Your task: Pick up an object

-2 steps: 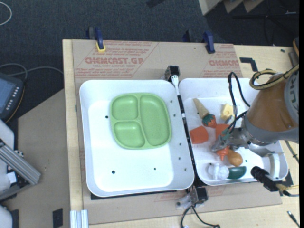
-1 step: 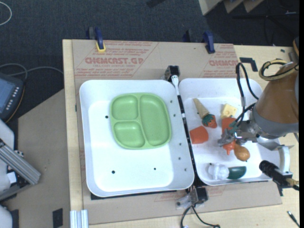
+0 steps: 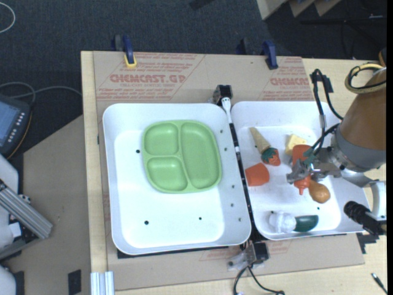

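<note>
Dark carpet all round; on it a bench topped with brown printed cardboard [image 3: 184,78], pinned at the far edge by two blue clamps [image 3: 129,45], presumably to stop the sheet sliding. Carries two shallow white bins, butted side by side so items can pass from one to the other.

Left bin [image 3: 123,214]: holds a green divided plate [image 3: 182,155], lying flat and near the middle.

Right bin [image 3: 288,118]: holds the loose clutter, hence the arm reaching in there. Includes a cone [image 3: 261,139], a red-and-green piece [image 3: 270,157] just beside it, an orange-red lump [image 3: 258,174], a yellow block [image 3: 296,142], a tan rounded object [image 3: 319,193], plus a pale crumpled item [image 3: 281,221] touching a dark green one [image 3: 307,223] at the near wall.

Gripper [image 3: 305,172]: sits low among the items, between the yellow block and the tan rounded object, right over a small red piece [image 3: 302,187]. Looks aimed at that piece as the likely pick target. Cannot tell whether the claw is apart or closed, nor whether anything is actually gripped; too small and cluttered to read.
</note>
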You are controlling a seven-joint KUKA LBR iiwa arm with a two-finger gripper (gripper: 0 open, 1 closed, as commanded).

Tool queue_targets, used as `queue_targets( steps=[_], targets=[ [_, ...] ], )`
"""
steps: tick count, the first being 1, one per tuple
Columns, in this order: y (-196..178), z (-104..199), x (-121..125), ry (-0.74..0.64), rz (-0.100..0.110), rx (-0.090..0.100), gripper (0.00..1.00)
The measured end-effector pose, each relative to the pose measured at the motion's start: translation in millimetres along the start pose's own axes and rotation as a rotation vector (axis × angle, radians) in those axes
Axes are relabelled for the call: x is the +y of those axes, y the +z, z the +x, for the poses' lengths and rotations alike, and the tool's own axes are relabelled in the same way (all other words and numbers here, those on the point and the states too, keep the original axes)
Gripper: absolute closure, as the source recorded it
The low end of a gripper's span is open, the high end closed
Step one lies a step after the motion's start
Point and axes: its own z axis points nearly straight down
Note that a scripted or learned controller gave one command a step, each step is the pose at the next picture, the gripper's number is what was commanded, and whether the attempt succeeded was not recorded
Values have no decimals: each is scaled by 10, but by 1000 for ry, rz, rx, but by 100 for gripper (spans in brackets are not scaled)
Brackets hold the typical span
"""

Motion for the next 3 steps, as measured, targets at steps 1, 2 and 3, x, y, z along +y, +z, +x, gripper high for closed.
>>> queue_targets(
  steps=[1,2,3],
  targets=[
    [-465,-1,10,-1,-3,-1,100],
    [-342,462,-76,-2,5,3,100],
    [-412,516,-20,-1,0,1,100]
  ],
)
